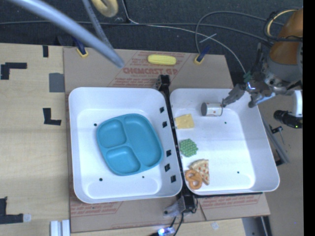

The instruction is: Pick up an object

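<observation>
The right bin [256, 146] holds a small grey metal cylinder [211, 109] lying on its side near the back, a yellow square piece [184, 121], a green knobbly piece [188, 147] and a pile of orange pretzel shapes [198, 173] along its left wall. My gripper [243, 100] hovers over the bin's back right part, just right of the cylinder. It is open and nothing sits between its fingers; the left fingertip [227, 101] reaches close to the cylinder. The grey arm with its orange band [285, 43] comes in from the right.
A blue divided plate [129, 143] lies in the left bin [78, 132]. A yellow oblong object [161, 59] rests on the cardboard behind the bins. Cables [216, 21] loop over the back, and a black divider [170, 132] separates the bins.
</observation>
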`<state>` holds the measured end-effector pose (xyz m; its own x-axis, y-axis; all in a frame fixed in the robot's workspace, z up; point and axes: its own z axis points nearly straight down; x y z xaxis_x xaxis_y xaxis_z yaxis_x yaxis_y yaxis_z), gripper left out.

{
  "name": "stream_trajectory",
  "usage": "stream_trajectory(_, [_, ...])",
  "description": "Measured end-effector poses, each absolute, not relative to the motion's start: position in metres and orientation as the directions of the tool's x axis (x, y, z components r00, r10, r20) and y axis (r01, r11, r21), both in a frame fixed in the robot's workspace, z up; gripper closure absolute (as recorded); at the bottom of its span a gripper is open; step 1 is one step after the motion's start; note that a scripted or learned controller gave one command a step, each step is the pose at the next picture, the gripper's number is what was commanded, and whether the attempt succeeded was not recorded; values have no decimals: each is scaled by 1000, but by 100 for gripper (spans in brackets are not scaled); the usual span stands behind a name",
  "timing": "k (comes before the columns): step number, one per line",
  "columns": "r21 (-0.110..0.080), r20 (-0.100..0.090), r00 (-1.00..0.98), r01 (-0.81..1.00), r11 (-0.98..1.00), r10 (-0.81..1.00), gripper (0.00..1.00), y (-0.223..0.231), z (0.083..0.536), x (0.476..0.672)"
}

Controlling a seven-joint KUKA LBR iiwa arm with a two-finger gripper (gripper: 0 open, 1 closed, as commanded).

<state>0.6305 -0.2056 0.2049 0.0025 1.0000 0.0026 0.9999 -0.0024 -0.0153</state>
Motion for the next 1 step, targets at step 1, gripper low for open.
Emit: stream_trajectory(1, [-1, -1, -1, 1000, 1, 1000, 0, -205, 214, 634])
